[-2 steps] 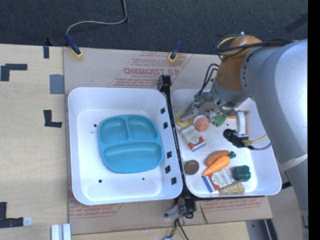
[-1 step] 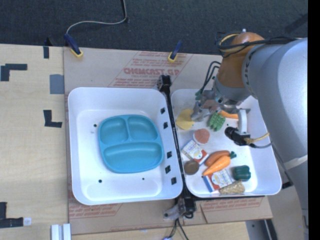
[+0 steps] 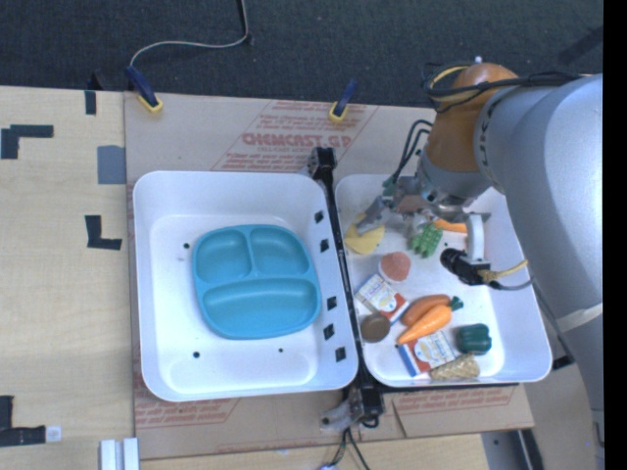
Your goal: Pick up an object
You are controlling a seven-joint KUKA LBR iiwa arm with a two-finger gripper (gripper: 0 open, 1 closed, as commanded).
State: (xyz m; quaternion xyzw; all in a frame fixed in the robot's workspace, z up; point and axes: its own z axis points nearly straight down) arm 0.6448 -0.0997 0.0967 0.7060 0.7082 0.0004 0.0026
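Your gripper (image 3: 370, 225) hovers low over the yellow toy food (image 3: 364, 242) in the right bin (image 3: 524, 346), jaws' spread unreadable; approach step, next needs a closing descent.

A divided plate (image 3: 257, 280) lies in the left bin (image 3: 157, 262); toy food (image 3: 427, 319) fills the right bin (image 3: 524, 336).

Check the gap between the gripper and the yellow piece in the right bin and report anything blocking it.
Nothing visible blocks it. The gripper sits low in the right bin, its tips right at the yellow piece. The green piece and pink round piece lie off to the side.
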